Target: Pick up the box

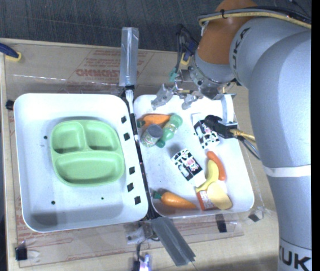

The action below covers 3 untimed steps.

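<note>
Above the right bin's (244, 176) far edge hangs the gripper (175, 97)

- Two white bins (21, 151) sitting side by side
- One green tray (86, 151)
- Two cow-patterned boxes (187, 164)
- Two carrots (174, 199)
- One green bottle (168, 130)
- One banana (210, 176)

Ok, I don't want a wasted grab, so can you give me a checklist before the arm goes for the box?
1. Box in view in the right bin: ok.
2. Box top uncovered: ok.
3. Gripper open, nothing between its fingers: ok.
4. Gripper above the box: not ok, it sits at the bin's far rim.
5. Finger room beside the box: cannot tell, the banana lies close.
</note>
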Motion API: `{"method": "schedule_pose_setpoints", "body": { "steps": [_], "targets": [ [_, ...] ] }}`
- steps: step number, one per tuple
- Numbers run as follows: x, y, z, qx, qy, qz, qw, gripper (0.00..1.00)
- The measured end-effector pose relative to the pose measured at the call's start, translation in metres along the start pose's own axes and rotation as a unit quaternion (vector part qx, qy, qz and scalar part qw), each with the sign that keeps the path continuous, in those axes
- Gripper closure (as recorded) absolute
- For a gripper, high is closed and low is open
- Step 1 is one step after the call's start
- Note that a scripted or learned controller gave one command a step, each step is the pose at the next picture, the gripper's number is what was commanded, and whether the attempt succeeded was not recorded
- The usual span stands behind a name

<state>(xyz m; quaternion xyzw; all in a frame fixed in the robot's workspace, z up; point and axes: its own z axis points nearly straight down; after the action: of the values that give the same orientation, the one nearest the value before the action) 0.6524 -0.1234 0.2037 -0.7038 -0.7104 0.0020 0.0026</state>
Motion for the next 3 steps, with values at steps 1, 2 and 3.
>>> {"method": "schedule_pose_setpoints", "body": {
  "steps": [1,2,3],
  "targets": [
    [-0.042,-0.019,0.081,-0.002,0.0,0.009,1.0,0.0],
    [-0.044,-0.077,0.115,0.0,0.0,0.104,0.9946,0.0],
    [-0.047,-0.007,0.115,0.006,-0.001,0.107,0.9943,0.0]
  ]
}}
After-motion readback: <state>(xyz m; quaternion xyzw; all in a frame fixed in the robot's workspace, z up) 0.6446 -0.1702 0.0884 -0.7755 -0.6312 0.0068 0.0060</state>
